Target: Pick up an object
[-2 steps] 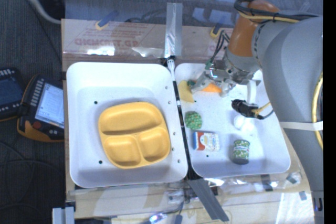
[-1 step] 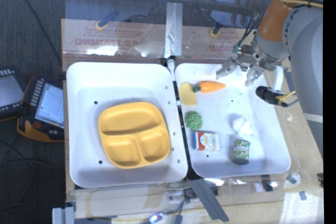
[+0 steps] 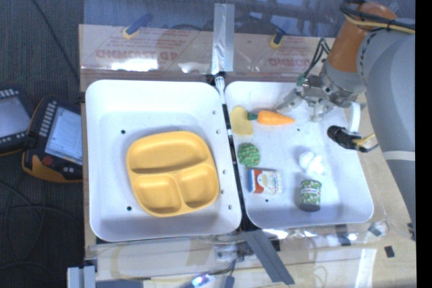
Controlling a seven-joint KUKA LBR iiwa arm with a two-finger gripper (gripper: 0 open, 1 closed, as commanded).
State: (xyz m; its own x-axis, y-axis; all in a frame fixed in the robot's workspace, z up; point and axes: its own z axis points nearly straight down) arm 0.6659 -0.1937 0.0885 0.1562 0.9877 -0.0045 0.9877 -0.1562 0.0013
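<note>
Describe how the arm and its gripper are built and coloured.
The arm is a thick, rounded grey body with an orange band above the wrist. Thin dark cables loop over the orange section. Below it sits a grey metallic wrist block, ending in the gripper, a slim, pale metal assembly. A black part with a yellowish tip juts out beside it.

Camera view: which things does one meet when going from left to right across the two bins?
Yellow divided tray → yellow piece → green ball → small carton → carrot → white lump → gripper.
</note>
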